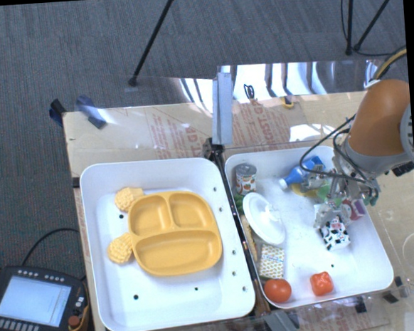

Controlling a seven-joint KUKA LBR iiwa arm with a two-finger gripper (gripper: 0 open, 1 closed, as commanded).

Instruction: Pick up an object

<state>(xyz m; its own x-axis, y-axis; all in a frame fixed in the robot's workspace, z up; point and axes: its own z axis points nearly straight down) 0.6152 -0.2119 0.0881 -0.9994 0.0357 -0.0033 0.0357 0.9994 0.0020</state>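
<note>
Arm reaches in from the right, orange band above the wrist, and hangs over the far right part of the right bin (382, 254). Gripper (333, 212) sits low among the clutter there, just above a small cow-patterned toy (335, 234). How its end is set I cannot tell: cables and wrist block the view, and nothing can be seen clamped in it.

Right bin contents: cow toy just under the gripper; blue bottle (295, 176) to its left, near the far wall; small can (245, 177) at the far left corner; white lid (264, 218) left of centre; patterned packet (272, 262) below the lid; tomato (277, 290) and red pepper (321, 283) along the near wall, well apart from the gripper.

Left bin (101, 276): yellow divided plate (174, 233) with two waffle-like pieces (127, 198) at its left edge. Arm is nowhere near these.

Judgement: step in hand looks like the descent or the grasp itself, with the cow toy the likeliest target. Nothing is lifted clear yet; the toy appears to lie on the bin floor.

Next move calls for closing squarely on the toy, then a straight rise. The toy lies close to the right wall and to coloured bits beside the gripper, so a slanted closure could push it away instead of catching it.
</note>
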